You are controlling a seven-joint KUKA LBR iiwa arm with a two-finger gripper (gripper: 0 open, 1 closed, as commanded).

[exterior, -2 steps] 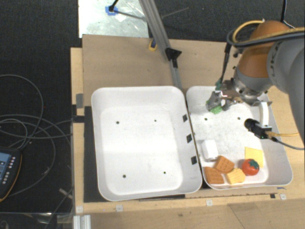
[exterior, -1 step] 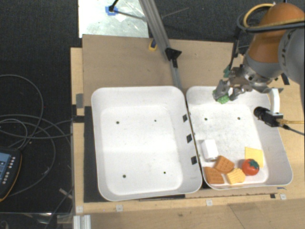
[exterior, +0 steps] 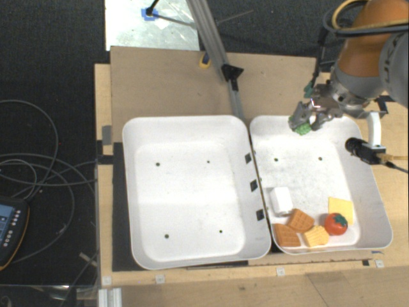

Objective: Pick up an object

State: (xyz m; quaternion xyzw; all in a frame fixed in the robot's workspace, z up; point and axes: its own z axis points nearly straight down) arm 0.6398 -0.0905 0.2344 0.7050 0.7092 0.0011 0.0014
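Observation:
My gripper (exterior: 304, 121) hangs over the far edge of the right bin (exterior: 307, 171), raised above its floor. A small green object (exterior: 302, 130) sits between the fingertips, and the fingers are shut on it. At the near end of the same bin lie a white block (exterior: 281, 200), three orange waffle-like pieces (exterior: 299, 220), a yellow wedge (exterior: 340, 208) and a red tomato (exterior: 336, 223).
The left bin (exterior: 185, 190) lies beside the right one, with black clips along their shared wall (exterior: 254, 185). A grey pole (exterior: 214, 40) slants in from the top to the bins' far edge. A black fitting (exterior: 361, 149) juts out at the right bin's right rim.

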